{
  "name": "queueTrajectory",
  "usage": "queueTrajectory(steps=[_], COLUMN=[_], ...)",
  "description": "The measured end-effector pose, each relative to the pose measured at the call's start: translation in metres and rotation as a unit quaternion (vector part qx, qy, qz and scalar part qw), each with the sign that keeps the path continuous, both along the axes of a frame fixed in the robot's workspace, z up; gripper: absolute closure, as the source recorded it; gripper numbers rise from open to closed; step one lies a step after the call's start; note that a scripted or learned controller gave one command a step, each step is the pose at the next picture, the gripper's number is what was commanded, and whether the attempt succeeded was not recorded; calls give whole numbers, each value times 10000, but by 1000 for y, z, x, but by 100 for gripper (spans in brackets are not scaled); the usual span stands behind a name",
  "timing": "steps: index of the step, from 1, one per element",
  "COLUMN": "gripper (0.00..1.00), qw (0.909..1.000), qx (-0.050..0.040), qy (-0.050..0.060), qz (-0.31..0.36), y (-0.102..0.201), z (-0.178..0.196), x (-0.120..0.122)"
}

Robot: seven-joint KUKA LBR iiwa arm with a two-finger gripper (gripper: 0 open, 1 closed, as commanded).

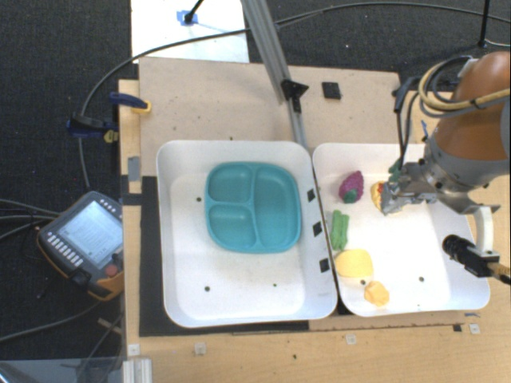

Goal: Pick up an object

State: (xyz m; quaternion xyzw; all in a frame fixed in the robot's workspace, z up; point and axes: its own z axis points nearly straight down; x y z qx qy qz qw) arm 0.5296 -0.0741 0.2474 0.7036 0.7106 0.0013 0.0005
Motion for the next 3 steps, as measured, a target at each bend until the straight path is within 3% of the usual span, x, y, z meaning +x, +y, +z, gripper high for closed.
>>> queueTrajectory(steps=[2, 3], gripper=[100, 100], qw=[10000, 10000], qx=[4, 7], qy=[-1, 3], qz=[1, 6], y=[90, 151], z=[0, -8], x=[15, 19])
